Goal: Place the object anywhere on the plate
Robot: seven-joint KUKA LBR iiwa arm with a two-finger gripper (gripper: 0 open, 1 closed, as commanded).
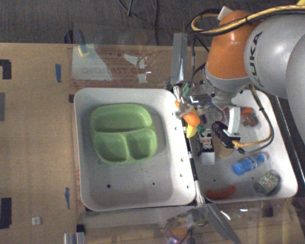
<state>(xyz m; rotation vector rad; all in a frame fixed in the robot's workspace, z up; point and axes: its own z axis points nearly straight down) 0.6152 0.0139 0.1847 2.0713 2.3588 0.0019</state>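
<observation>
The green divided plate [123,132] lies in the left white bin [137,192], toward its upper left. My gripper [189,112] hangs over the rim between the two bins, at the upper left corner of the right bin [284,161]. A small orange object [192,119] sits at its tip, between the fingers, with a yellow piece [190,131] just below it. The gripper is shut on this orange object. The object is to the right of the plate, apart from it.
The right bin holds a blue bottle [248,163], a small can [267,182], a red sausage-like piece [221,192], a brown item [250,119] and a small white carton [207,147]. The grey and orange arm [234,44] covers the bin's upper part.
</observation>
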